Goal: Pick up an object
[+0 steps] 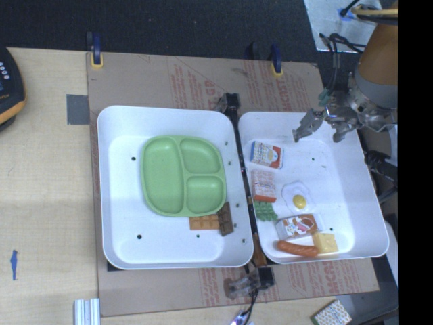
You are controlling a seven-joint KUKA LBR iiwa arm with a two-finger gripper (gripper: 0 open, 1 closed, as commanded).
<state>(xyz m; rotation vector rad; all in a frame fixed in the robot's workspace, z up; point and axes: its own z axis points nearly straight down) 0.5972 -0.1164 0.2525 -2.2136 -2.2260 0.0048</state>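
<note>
My gripper (323, 129) hangs over the back of the right bin (352, 175), its two fingers spread open with nothing between them. Below it in that bin lie a small white and blue carton (266, 154), a pink packet (263, 184), a green toy piece (264, 211), a fried egg (296, 198), a red and white carton (296, 226), a sausage (296, 249) and a yellow cheese block (325, 242). The nearest item, the white and blue carton, sits left of and in front of the fingers.
The left bin (122, 222) holds a green divided plate (183, 175), with a brown waffle piece (206, 223) and a dark block (225, 218) at its front edge. Clamps (96, 49) pin the cardboard at the back. A dark device (8, 87) lies far left.
</note>
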